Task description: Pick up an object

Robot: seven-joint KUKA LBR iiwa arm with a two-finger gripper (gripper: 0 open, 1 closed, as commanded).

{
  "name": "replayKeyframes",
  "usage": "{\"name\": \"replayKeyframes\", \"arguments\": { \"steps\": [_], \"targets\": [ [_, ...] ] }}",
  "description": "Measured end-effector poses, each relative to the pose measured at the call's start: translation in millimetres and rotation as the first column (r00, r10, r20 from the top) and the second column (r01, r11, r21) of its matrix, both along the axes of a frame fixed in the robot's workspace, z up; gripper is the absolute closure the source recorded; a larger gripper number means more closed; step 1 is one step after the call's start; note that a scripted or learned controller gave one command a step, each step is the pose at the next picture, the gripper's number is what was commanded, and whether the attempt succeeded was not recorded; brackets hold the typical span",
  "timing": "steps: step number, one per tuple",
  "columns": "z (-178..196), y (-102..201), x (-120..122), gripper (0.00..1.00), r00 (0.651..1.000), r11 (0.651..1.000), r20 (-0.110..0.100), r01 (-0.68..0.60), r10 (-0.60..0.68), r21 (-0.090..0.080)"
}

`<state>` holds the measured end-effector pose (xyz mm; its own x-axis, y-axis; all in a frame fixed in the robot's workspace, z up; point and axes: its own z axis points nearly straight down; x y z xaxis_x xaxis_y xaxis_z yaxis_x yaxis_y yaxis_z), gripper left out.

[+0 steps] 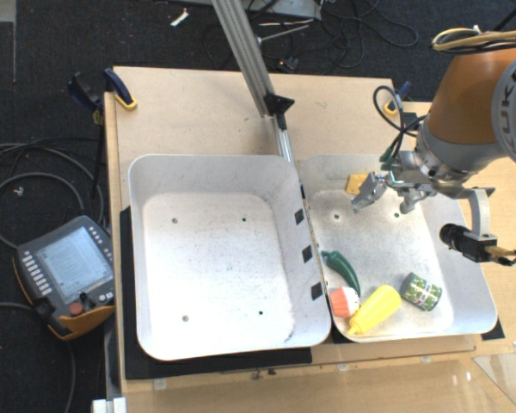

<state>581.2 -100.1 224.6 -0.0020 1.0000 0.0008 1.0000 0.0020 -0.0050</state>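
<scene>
Objects crowd the near edge of the right bin [464, 312]; a yellow block [375, 310] lies tilted at the front, touching a small red-and-white piece [344, 299] on its left; a green curved piece [342, 269] runs from just behind that piece up along the bin's left wall; a green patterned can [422, 292] lies on its side just right of the yellow block, near the front right corner. Left bin [146, 231] sits edge to edge with the right one, its dark-specked floor showing a few small holes. Farther back, the gripper [389, 193] hangs over the rear part of the right bin, its fingers spread apart with nothing between them; a small yellow object [356, 182] sits by the back edge of that bin, just beside the left finger; whether the two touch cannot be told. Behind, the arm's orange band [469, 93] rises toward the bench's far right corner.
</scene>
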Motion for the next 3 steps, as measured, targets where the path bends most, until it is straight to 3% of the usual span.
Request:
{"name": "replayKeyframes", "arguments": {
  "steps": [1, 3],
  "targets": [
    [2, 0, 1, 0.0, 1.0, 1.0, 0.004, 0.002, -0.002, 0.0],
    [-103, -2, -12, 0.0, 1.0, 1.0, -0.001, 0.003, -0.003, 0.0]
  ]
}}
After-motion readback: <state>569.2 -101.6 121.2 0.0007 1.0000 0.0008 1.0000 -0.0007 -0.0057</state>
